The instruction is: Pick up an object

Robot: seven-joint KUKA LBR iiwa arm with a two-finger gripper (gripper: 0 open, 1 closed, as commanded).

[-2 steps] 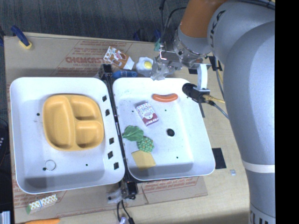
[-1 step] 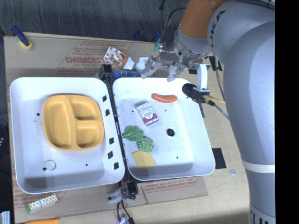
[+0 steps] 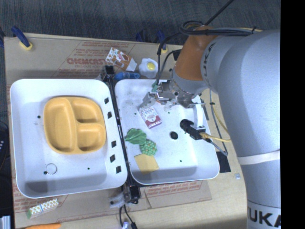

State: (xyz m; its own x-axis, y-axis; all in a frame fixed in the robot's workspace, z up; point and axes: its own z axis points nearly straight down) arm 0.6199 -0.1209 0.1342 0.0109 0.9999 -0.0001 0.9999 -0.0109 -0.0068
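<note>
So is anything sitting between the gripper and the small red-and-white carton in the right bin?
Nothing visible does. The gripper hangs just above and to the upper right of the small red-and-white carton; bare bin floor lies between them. The green leafy pieces and yellow block lie beyond the carton.

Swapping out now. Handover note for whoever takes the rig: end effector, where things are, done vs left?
End effector: low over the back of the right bin, just above the small red and white carton. Nothing is visibly held between the fingers; their state can't be read.
Right bin: carton near the centre; green leafy piece, green round piece and yellow slice toward the front left.
Left bin: yellow divided tray.
Done: nothing is lifted.
Left: grasp and raise one object; the carton looks the likeliest target.
</note>
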